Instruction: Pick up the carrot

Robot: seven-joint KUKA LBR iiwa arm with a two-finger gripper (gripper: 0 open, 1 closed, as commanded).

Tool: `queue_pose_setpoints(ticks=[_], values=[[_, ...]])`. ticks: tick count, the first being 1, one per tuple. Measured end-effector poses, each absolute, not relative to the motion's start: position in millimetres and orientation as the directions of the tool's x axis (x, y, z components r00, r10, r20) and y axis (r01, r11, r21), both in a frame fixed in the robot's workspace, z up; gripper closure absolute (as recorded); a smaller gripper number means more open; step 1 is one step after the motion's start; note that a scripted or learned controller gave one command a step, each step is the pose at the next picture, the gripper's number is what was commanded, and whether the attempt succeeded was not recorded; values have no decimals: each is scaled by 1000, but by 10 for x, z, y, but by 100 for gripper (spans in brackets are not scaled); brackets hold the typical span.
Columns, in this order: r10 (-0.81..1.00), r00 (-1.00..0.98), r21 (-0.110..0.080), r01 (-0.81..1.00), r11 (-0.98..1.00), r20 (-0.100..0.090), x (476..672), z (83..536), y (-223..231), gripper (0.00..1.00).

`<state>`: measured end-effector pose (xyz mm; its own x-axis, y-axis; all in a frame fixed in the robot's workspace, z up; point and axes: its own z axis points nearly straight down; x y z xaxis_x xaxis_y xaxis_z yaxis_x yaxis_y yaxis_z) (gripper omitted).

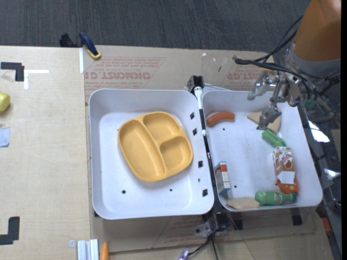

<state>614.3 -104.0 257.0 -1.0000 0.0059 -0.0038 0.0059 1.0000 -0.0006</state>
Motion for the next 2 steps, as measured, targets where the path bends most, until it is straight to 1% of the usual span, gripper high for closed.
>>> queue_pose_setpoints(ticks=[1, 2], values=[[13, -1000, 1, 13, 1000, -3, 5555, 1923, -346, 0], [-7, -1000, 0, -7, 1000, -4, 5923, 1323, -948, 0]])
